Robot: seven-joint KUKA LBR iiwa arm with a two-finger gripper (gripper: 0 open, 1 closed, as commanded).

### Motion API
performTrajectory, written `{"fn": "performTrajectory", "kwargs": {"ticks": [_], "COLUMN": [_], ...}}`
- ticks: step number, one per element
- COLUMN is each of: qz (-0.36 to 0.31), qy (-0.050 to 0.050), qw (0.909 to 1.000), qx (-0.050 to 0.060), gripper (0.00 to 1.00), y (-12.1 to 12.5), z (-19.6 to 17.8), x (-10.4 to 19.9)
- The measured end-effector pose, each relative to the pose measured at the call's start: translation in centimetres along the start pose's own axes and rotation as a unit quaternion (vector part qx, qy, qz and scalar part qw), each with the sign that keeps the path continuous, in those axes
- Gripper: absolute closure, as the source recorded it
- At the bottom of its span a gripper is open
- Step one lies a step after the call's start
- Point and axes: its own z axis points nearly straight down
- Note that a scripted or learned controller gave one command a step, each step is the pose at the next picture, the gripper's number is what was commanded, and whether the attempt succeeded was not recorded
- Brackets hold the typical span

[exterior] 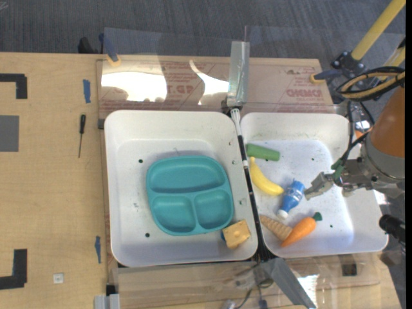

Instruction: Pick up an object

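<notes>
The robot arm [393, 140] is grey with an orange band — black cables loop by it.

The two bins [122, 192] look like smooth, slightly glossy white plastic. The teal plate [188, 195] is matt plastic, and the bench [45, 192] at nine o'clock is pale, unvarnished wood board.

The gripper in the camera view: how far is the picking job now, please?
Done: the gripper has reached into the right bin, beside the blue bottle. In hand: nothing visible between its fingers. Left: the grasp and the lift. The bottle, banana, carrot, green piece and cone all lie on the bin floor. The teal tray sits in the left bin.
</notes>
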Motion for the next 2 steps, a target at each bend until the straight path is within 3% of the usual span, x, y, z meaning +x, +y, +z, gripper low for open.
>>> {"fn": "performTrajectory", "kwargs": {"ticks": [1, 2], "qz": [0.008, 0.000], "qy": [-0.001, -0.002], "qw": [0.9999, 1.0000], "qx": [-0.007, -0.006], "gripper": [0.00, 0.00], "y": [2.7, 4.2], "z": [12.1, 12.1], "x": [1.0, 2.5]}}
